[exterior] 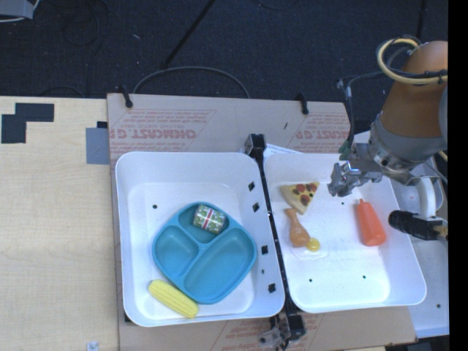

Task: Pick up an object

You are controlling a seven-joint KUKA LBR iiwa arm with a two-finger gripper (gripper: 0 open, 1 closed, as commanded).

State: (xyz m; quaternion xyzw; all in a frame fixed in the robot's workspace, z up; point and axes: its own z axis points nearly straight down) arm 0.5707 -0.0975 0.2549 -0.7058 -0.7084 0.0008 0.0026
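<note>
Orange plastic ketchup-style bottle (370, 223) is my likeliest pick. It lies flat on the floor of the right white bin (351, 287), which I'll use as my landmark; the bottle sits in that bin's right half, cap end toward the far wall.

My claw (342, 183) hangs over the bin's far part, up and to the left of the bottle, apart from it. Can't tell whether it's spread wide or pinched narrow; the tips blur into dark metal. Nothing visible between them, so I claim no hold.

Also in the right bin: a toy pizza slice (302, 194) near the far-left corner, just beside my claw, and a tan toy drumstick (297, 229) with a small yellow ball (313, 245) touching its near end, left of centre.

Risks, my judgement:
- Claw sits between pizza and bottle; a straight descent closes on bare floor.
- Bottle is round and smooth, so an off-axis pinch rolls it toward the bin's right wall.
- Pizza is flat, and the tips may skate over it.
</note>
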